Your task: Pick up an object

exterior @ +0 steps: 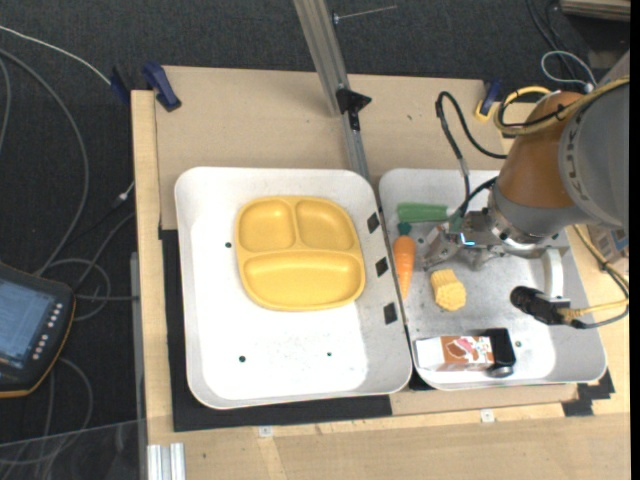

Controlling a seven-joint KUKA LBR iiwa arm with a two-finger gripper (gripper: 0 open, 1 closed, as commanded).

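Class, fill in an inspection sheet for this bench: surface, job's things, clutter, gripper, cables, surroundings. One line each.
Surface: wooden bench bearing left bin and right bin.
Job's things: in the right bin, carrot, corn piece, green item, small carton.
Clutter: yellow divided plate in the left bin.
Gripper: gripper low over the right bin, just above the corn piece; nothing seen between its fingers.
Cables: black cable across the bench; yellow cable on the arm.
Surroundings: dark carpet, handheld tablet at left, metal pole.
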